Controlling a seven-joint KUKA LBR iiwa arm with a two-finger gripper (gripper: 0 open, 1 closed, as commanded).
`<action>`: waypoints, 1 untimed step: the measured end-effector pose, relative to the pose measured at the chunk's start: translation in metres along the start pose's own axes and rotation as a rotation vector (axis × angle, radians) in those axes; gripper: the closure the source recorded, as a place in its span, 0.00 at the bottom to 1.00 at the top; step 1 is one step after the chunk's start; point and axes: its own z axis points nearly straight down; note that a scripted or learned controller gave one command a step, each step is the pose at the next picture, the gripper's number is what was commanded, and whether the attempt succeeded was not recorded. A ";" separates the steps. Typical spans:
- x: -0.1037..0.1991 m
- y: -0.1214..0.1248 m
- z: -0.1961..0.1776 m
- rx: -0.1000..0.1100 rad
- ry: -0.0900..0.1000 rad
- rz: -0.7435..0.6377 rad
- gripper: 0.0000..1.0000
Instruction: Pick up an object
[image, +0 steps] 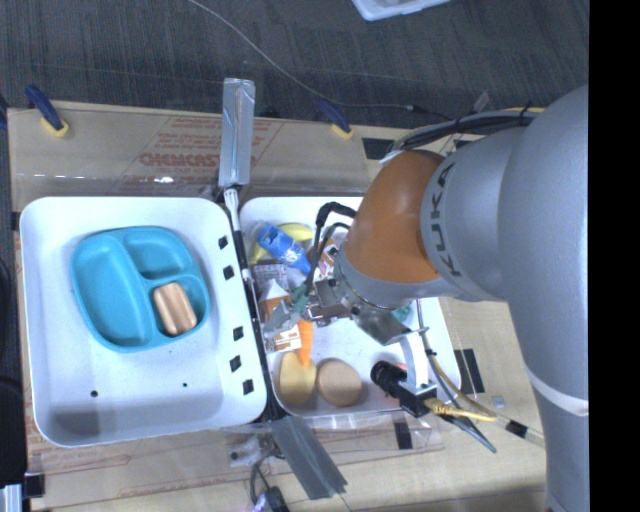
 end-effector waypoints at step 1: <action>0.022 -0.008 0.001 0.003 0.003 -0.073 0.00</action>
